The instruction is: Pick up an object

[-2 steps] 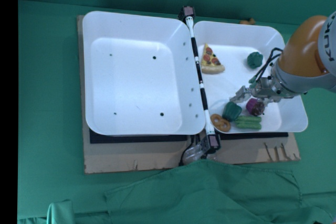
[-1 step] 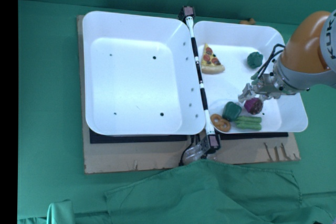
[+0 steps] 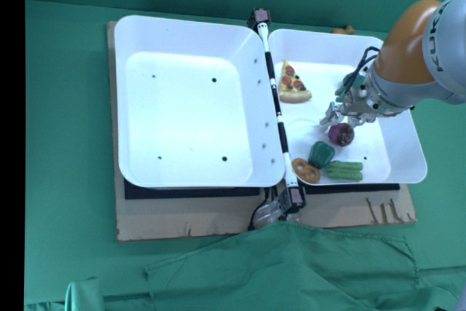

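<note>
The right bin (image 3: 397, 156) holds several toy foods. A pizza slice (image 3: 294, 82) lies near its left wall. A dark purple round item (image 3: 341, 134) sits mid-bin, and in front of it are a green pepper (image 3: 320, 154), a brown pretzel (image 3: 306, 170) and a bundle of green beans (image 3: 344, 170). My gripper (image 3: 342, 119) reaches in from the right and hangs open right over the purple item, its fingertips just at the item's top. I cannot see anything gripped between the fingers.
The left bin (image 3: 131, 36) lies beside the right one, with a black-and-white divider rail (image 3: 275, 95) between them. A small orange thing (image 3: 344, 30) sits on the bench behind the right bin. Green cloth (image 3: 291, 266) bunches at the front.
</note>
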